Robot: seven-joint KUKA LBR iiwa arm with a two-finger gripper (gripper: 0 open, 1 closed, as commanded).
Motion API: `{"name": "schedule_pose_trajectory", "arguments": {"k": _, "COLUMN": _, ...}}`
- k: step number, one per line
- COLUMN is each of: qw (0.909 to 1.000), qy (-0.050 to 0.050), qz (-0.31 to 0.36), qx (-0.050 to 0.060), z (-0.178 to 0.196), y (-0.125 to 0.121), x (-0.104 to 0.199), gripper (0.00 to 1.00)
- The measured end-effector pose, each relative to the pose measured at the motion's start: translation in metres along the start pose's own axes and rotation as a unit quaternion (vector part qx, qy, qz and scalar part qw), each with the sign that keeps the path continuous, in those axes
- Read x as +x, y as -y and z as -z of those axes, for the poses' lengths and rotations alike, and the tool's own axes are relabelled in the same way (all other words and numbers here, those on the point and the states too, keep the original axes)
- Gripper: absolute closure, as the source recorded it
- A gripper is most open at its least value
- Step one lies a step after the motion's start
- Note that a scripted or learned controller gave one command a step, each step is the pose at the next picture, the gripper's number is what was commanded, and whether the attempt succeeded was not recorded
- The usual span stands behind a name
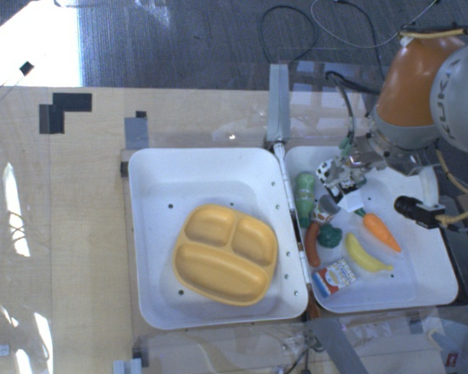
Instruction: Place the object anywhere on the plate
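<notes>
Nothing placed yet: yellow divided plate (225, 254) sits bare in the left bin (151, 224), gripper (335, 188) hovers over the right bin (421, 291) above the green toy (305, 191), carrot (380, 231) and banana (364, 255); claw state I cannot tell.

No legible text; print on small carton (334, 277) too blurred to read.
</notes>
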State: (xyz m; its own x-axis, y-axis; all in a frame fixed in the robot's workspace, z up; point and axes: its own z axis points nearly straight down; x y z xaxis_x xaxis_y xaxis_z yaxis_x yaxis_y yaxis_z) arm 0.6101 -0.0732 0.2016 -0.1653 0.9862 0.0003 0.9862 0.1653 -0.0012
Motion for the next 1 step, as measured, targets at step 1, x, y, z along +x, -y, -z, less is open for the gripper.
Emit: {"name": "schedule_pose_trajectory", "arguments": {"k": 1, "qw": 0.9983, "qy": 0.0, "qz": 0.058, "qx": 0.0, "z": -0.0202, "y": 0.0216, "x": 0.0393, "gripper": 1.0}}
